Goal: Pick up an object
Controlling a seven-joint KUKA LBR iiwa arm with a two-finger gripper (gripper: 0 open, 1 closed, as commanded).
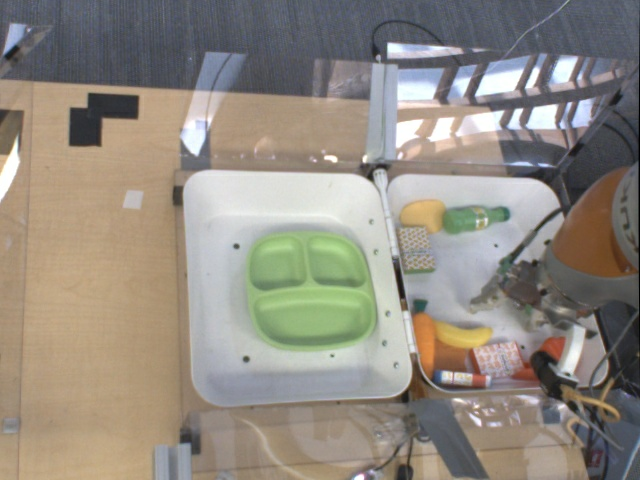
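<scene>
Banana [464, 335] lies just below-left of the claw [497, 290], touching the carrot [425, 340]; claw state I cannot tell. Descend centred over its middle, clear of neighbours.

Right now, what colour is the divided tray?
Light green tray, seen in the camera view.

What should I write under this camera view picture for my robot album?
Robot gripper hovers over the right bin of toys, beside a green tray in the left bin.
</scene>
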